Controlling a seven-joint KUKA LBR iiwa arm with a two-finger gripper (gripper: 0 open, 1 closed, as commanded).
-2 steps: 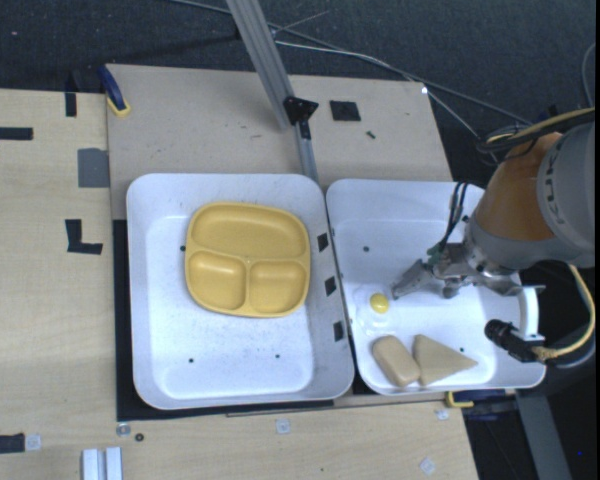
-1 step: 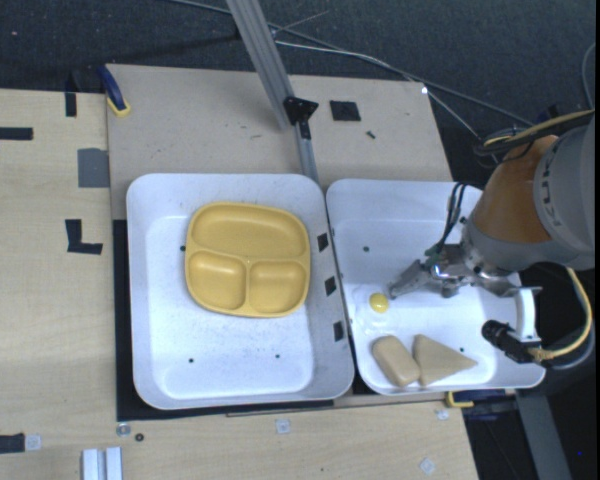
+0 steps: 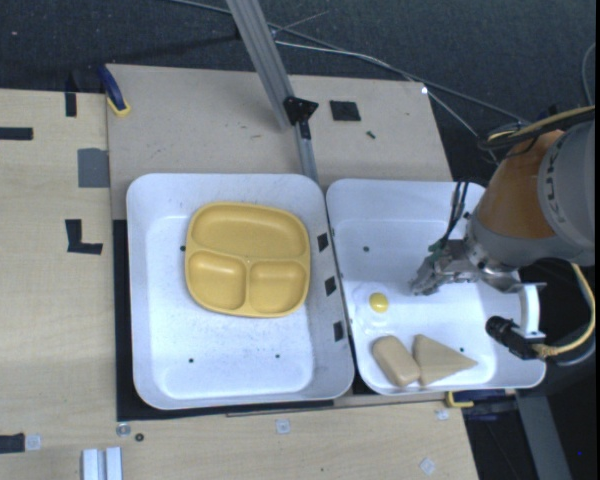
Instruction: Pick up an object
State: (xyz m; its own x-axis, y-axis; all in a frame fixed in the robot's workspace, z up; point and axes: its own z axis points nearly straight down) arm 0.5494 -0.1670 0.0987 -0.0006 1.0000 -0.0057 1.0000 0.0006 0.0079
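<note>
Three small things lie in the right-hand shallow white bin: a small round yellow ball, a tan rounded loaf-shaped block and a tan wedge-shaped block. The loaf and the wedge sit side by side, just about touching, near the bin's front wall; the ball lies apart from them, a little further back and towards the bin's left side. The two-finger gripper hangs over the middle of this bin, to the right of the ball and near it, with the two tan blocks in front of it. Nothing shows between its fingers, and whether they stand open or closed cannot be told. The grey arm with its orange band reaches in from the right, bent down over the bin's right edge. In the left-hand white bin rests a yellow plastic divided plate
</note>
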